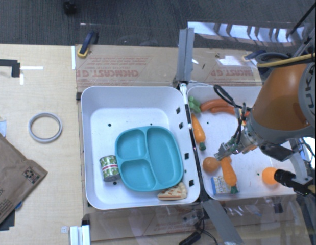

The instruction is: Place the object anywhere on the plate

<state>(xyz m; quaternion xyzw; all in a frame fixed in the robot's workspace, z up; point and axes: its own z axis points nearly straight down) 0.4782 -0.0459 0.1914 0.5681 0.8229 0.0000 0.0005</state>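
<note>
plate in left bin: nothing on it | gripper low in right bin above a carrot, finger state I cannot tell | pick and placing not yet done

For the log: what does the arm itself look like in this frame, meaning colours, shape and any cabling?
The arm shows as a bulky rounded orange segment above a grey wrist section. A thin black cable loops along its left side toward the wrist. The gripper is small, metallic grey with slim parts. Part of a dark letter marking shows on the orange shell near the frame's edge.
</note>
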